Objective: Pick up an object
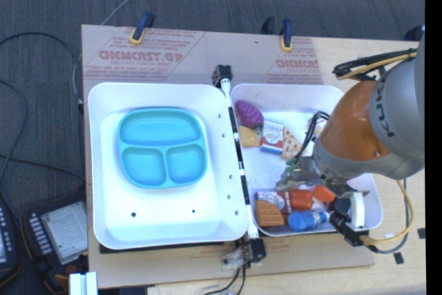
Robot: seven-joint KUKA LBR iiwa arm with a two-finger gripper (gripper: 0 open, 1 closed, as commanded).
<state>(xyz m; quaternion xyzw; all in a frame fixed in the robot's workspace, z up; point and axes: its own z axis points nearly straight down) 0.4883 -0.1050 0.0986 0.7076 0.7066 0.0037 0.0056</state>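
The right bin (276,93) holds several small items: a purple grape bunch (248,112), a yellow piece (249,137), a red-and-white packet (273,135), a cracker-like slice (291,143), a waffle (269,213), an orange-red block (301,200) and a blue bottle (304,220). My gripper (298,179) reaches down into this bin from the right, just above the orange-red block. The wrist hides the fingertips.
The left bin (103,217) carries a light-blue divided plate (163,147). A black-and-white divider bar (235,141) runs between the bins. Clamps (284,34) sit on the far edge of the board. Cables trail at the left and below the bins.
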